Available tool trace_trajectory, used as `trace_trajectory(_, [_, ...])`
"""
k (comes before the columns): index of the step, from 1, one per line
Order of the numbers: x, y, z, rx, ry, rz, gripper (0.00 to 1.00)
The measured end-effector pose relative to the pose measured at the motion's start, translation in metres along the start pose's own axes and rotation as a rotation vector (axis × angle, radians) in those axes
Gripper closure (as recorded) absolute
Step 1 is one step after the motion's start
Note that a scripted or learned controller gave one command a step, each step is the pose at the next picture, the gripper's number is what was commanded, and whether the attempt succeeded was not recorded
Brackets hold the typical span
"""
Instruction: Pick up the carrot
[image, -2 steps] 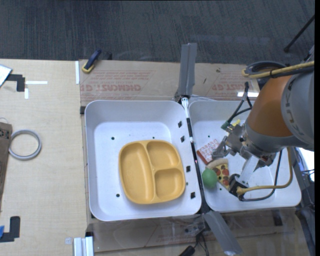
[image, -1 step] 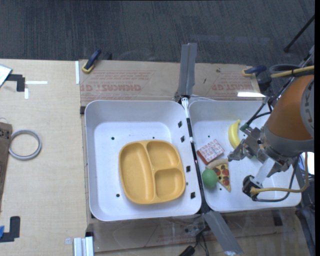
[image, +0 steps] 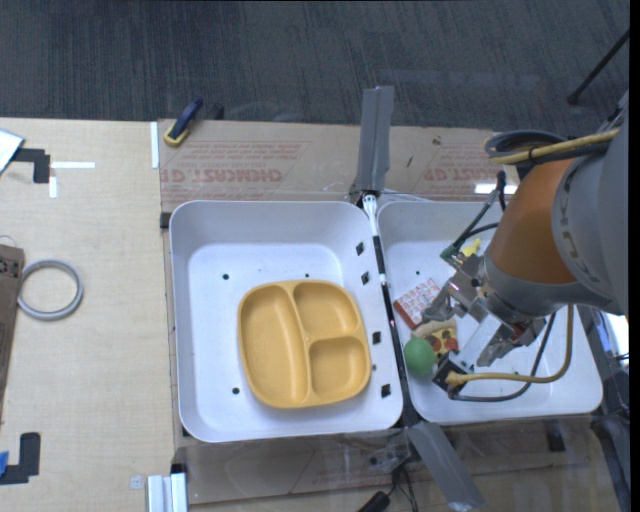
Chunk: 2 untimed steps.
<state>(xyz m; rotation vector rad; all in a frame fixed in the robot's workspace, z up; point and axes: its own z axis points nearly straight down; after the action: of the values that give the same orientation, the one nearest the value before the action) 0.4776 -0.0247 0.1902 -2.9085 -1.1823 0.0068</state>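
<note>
My gripper (image: 458, 328) hangs low over the left half of the right bin (image: 560, 400), reaching in from the right on the grey and orange arm. Just under and left of it lies a small orange-red and tan piece (image: 440, 338), partly covered by the gripper; I cannot tell whether this is the carrot. A green ball (image: 419, 355) lies beside it near the bin's left wall. A red and white packet (image: 418, 300) lies just above them.
The left bin (image: 200, 250) holds a yellow divided plate (image: 303, 342). A grey divider bar (image: 376, 140) stands between the bins at the back. A tape roll (image: 46, 289) lies on the bench at far left. Cables loop below the wrist.
</note>
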Motion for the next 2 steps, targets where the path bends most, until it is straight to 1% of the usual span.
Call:
trace_trajectory(1, [0.0, 0.001, -0.008, 0.001, -0.002, -0.001, 1.0])
trace_trajectory(2, [-0.047, 0.048, -0.251, -0.003, -0.002, 0.096, 1.0])
